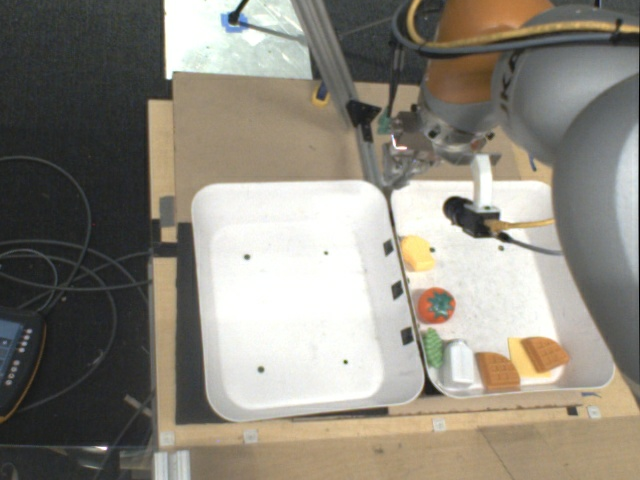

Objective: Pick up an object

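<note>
Gripper (pixel 398 168) sat at the right bin's (pixel 520 268) far-left corner — open or closed, couldn't tell. 1 red round toy (pixel 436 305) lay by that bin's left wall — 1 yellow piece (pixel 418 253) just beyond.

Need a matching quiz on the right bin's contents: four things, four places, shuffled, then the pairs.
Things:
1. red tomato
2. silver can
3. yellow lump
4. yellow block

Places in the right bin:
a. at the near edge, right beside the green piece
b. near corner toward the view's right
c. by the divider, farthest from the near edge
d. by the divider, between the yellow lump and the green piece

Pairs: 1-d; 2-a; 3-c; 4-b.
</note>
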